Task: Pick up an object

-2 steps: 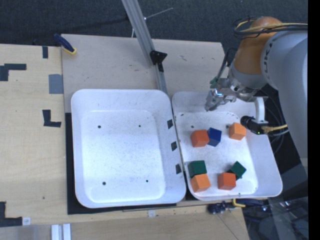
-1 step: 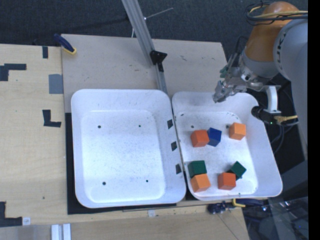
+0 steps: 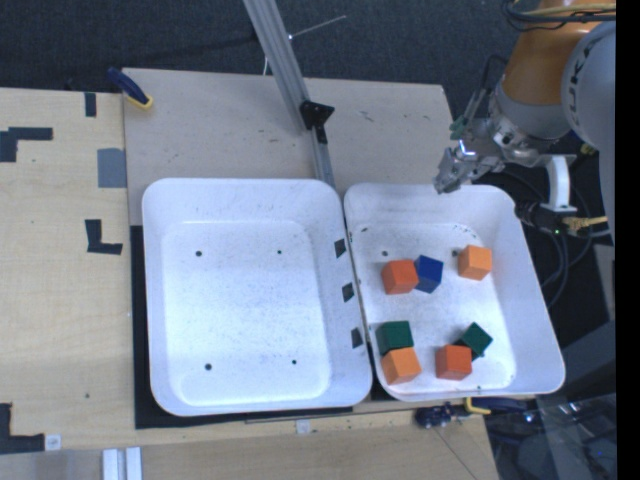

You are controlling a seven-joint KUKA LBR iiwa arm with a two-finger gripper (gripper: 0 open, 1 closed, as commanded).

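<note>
The right bin holds several small blocks: an orange one touching a blue one, an orange one near the right wall, a dark green one above an orange one, and an orange-red one beside a dark green one. My gripper hangs over the bin's far rim, well above and behind the blocks, with nothing seen in it.
The left bin lies beside the right one. A slanted metal rail with a black clamp runs down to the gap between the bins. A blue and yellow item lies at the bench's far left.
</note>
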